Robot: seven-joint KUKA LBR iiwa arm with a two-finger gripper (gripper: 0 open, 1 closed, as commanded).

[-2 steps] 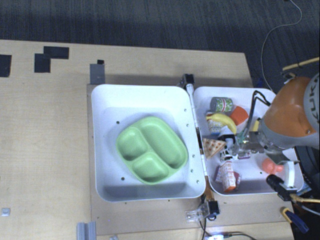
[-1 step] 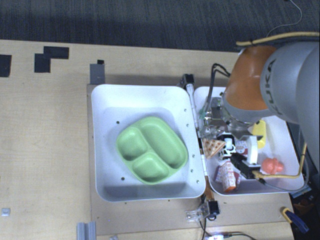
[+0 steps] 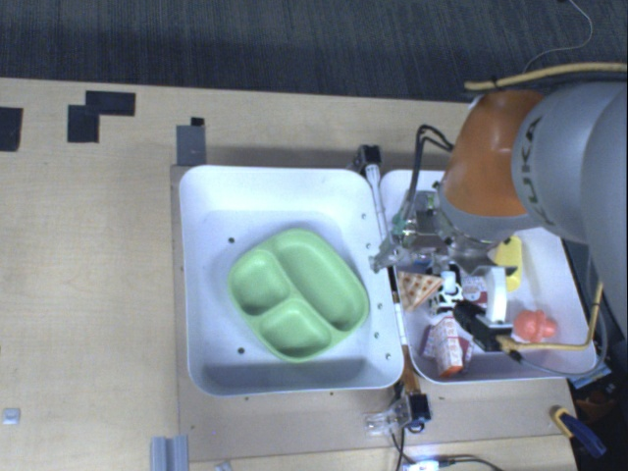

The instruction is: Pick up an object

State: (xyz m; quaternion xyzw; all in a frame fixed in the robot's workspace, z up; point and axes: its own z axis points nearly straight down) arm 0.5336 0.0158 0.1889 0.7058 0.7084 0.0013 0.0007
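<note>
The grey arm [image 3: 564,155] with its orange band [image 3: 486,165] reaches down into the right bin [image 3: 562,273], and the gripper [image 3: 424,261] hangs over the left edge of this bin, close to the wall that it shares with the left bin [image 3: 211,263]. The wrist covers the gripper from above, so I cannot tell whether it is open or closed, and nothing can be seen held in it. Just below the gripper, near the left edge of the right bin, lies a small triangular piece [image 3: 419,288], tan with red spots; it seems to touch the gripper's lower end, but the view is too poor to be sure. Nearer to the front left corner of the same bin lies a red and white packet [image 3: 444,346]. A yellow thing [image 3: 508,253] lies toward the middle of the bin, partly hidden under the arm, and a pink thing [image 3: 533,326] lies near the front right corner. The left bin holds a green plate [image 3: 299,292] with three compartments, lying flat in its middle. Both bins stand side by side on the pale desk [image 3: 88,292].
</note>
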